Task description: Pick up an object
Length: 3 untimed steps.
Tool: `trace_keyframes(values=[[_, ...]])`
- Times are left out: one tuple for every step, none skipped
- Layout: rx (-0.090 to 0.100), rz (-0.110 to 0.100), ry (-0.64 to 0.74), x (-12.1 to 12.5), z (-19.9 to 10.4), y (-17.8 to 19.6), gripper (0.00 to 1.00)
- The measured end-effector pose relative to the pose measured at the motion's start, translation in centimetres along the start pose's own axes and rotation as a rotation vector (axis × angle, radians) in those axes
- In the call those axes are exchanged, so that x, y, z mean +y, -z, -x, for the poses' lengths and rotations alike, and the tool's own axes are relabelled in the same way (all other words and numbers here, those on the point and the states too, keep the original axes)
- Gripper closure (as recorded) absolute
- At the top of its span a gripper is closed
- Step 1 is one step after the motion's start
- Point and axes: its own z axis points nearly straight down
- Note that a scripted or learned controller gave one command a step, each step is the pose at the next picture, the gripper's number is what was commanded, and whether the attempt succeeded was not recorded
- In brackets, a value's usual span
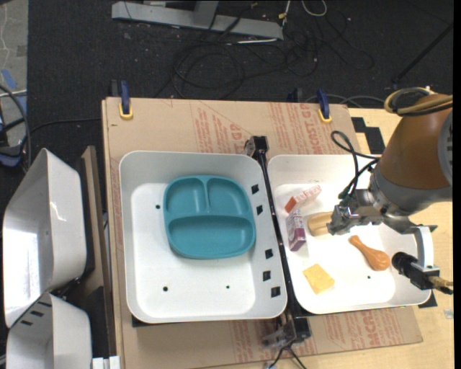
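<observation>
Right bin point(374, 299): end effector point(337, 222) beside tan cylinder point(318, 223).

A tan board tabletop point(216, 126), printed with red lettering, sits on a dark, speckled floor point(72, 58) and is held at its far edge by two blue-and-yellow clamps point(125, 101). Black cables point(209, 54) loop across the floor behind it, beside a long grey piece of hardware point(198, 18) that may be a rail or a stand foot. At the left edge stand white, glossy containers point(39, 216), lit evenly from above.
</observation>
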Motion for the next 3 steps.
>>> trace_keyframes(values=[[0.001,-0.005,-0.001,0.1,0.0,0.9,1.0],[0.002,-0.007,0.004,1.7,-5.1,0.0,1.0],[0.003,-0.005,0.005,3.6,-10.8,1.2,1.0]])
